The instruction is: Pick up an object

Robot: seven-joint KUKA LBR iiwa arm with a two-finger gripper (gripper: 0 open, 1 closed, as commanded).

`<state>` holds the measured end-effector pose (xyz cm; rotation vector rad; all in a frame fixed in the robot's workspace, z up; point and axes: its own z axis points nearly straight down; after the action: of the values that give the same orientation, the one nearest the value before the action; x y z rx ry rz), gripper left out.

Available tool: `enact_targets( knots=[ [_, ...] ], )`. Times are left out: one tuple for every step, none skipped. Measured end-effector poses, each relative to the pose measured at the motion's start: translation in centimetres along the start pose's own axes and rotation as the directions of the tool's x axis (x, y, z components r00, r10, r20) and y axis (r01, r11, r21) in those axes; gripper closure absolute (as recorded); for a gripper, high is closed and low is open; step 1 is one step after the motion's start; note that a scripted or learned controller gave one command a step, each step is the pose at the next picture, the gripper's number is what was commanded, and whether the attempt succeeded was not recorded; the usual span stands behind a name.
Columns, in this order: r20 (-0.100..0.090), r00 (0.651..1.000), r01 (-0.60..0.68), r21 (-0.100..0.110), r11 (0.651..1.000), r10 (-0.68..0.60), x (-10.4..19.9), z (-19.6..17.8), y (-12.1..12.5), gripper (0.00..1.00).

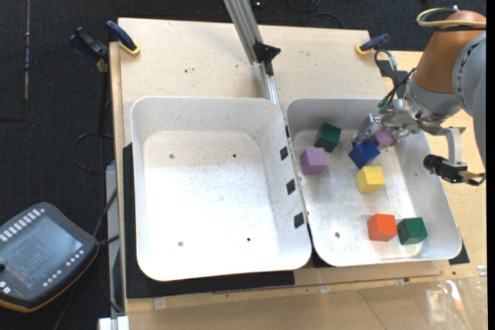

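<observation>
The right bin (433, 201) holds several small blocks. A blue block (363, 154) lies near its middle, tilted, with a small purple block (384, 139) just to its upper right. My gripper (371, 130) hangs low over these two, right above the blue block's top edge; whether it touches either block is unclear. Farther off are a dark green block (329, 137), a lilac block (313, 160), a yellow block (370, 178), an orange block (381, 227) and a second green block (412, 230).
The left bin (155, 166) stands beside the right one, with the raised divider wall (292, 174) between them. A slanted metal pole (236, 0) crosses above the bench's back. Clamps sit at the back corners.
</observation>
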<state>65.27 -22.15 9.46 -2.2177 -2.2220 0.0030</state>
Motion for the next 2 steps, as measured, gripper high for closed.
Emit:
enact_targets(
  knots=[
    [0.003,1.000,0.001,-0.006,1.000,-0.001,0.0,-1.4,0.2,1.00],
    [0.003,1.000,0.000,-0.011,1.000,0.000,0.2,-7.8,0.5,1.00]
  ],
)
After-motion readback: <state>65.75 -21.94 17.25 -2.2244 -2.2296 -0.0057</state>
